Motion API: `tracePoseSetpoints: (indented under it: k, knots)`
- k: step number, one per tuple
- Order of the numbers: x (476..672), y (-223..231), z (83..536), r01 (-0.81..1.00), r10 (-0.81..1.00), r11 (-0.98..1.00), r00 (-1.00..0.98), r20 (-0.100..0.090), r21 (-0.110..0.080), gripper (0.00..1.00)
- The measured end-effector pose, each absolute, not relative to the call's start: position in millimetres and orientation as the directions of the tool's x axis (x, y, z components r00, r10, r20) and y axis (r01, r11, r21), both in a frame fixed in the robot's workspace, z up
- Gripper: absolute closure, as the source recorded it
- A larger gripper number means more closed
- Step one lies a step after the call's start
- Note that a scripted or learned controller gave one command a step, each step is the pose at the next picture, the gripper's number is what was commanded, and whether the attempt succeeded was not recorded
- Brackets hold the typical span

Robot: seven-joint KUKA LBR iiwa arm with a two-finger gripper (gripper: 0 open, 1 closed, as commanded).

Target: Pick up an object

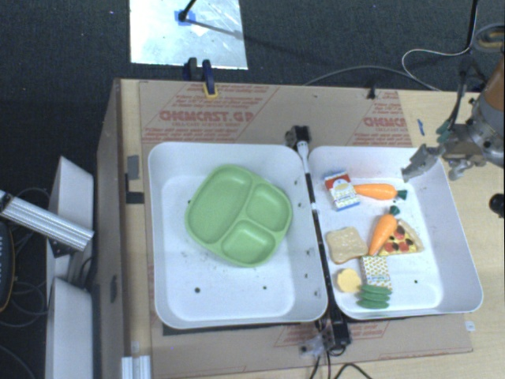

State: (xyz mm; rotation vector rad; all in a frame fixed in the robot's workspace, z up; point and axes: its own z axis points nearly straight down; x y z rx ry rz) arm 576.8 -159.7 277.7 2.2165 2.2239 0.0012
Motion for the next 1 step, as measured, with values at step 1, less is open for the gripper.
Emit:
tracePoseSetpoints:
  k: [1]
  knots:
    - [588.9, -160.4, 99.7, 1.0, 1.0, 0.001, -0.001, 0.001, -0.004, 0.0]
